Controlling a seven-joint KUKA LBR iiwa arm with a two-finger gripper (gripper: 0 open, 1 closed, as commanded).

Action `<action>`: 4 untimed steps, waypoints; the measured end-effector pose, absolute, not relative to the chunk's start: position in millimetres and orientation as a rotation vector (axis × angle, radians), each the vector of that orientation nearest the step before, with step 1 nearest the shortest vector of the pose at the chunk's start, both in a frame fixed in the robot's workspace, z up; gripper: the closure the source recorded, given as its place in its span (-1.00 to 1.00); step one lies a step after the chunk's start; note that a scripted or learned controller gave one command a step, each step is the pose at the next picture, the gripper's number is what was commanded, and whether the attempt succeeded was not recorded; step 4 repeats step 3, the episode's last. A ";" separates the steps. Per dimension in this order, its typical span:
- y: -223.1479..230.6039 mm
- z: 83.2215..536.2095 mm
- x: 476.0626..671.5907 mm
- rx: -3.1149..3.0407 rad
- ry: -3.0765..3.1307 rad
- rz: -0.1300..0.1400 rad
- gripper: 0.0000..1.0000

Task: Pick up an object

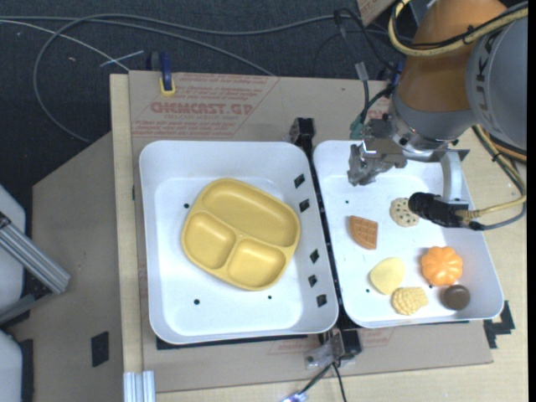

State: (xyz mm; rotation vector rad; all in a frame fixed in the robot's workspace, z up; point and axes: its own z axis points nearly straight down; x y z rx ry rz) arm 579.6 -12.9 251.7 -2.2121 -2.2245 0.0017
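Yellow plastic, a divided tray (241, 234), sat alone in the left bin (159, 249), while I counted six small food pieces lying loose in the right bin (481, 308): a cookie (404, 212), a wedge (363, 231), a pale lump (386, 274), a corn piece (409, 300), an orange pumpkin (441, 264) and a dark ball (456, 296). Nothing looked lifted, so I judged the pick not yet made. The gripper (367, 167) hung over the right bin's far-left corner, apart from every piece, and I could not tell its state from this slant.
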 end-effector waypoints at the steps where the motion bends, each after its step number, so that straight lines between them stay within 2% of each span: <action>1: 41.8 234.4 595.6 -2.213 -2.227 -0.001 1.00; 2: 90.5 227.7 619.1 -2.215 -2.228 -0.004 1.00; 3: 87.3 228.3 618.3 -2.220 -2.223 -0.001 -1.00; 4: 87.3 228.3 618.3 -2.220 -2.223 -0.001 -1.00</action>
